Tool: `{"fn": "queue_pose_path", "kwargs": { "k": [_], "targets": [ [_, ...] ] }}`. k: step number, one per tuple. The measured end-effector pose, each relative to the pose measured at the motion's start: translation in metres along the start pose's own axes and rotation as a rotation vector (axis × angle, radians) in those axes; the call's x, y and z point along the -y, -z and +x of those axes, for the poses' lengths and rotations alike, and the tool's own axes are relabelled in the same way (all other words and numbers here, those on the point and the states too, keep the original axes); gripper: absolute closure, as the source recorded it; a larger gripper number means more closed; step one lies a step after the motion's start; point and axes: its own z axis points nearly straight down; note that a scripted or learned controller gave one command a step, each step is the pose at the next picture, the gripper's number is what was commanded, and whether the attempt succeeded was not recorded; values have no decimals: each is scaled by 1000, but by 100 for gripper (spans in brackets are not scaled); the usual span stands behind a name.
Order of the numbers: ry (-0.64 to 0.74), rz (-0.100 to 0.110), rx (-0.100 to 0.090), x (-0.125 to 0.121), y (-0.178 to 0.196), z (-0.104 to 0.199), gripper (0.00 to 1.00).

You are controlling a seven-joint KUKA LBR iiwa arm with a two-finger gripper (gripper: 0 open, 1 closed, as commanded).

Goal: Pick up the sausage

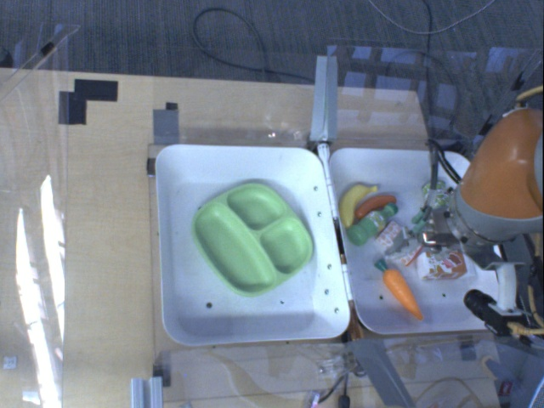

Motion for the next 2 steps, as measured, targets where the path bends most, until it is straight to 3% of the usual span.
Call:
{"fn": "queue_pose_path", "kwargs": {
  "k": [1, 2],
  "targets": [
    [50, 0, 0, -64, -87, -34, 0],
    [132, -8, 0, -114, -97, -53, 0]
  ]
}}
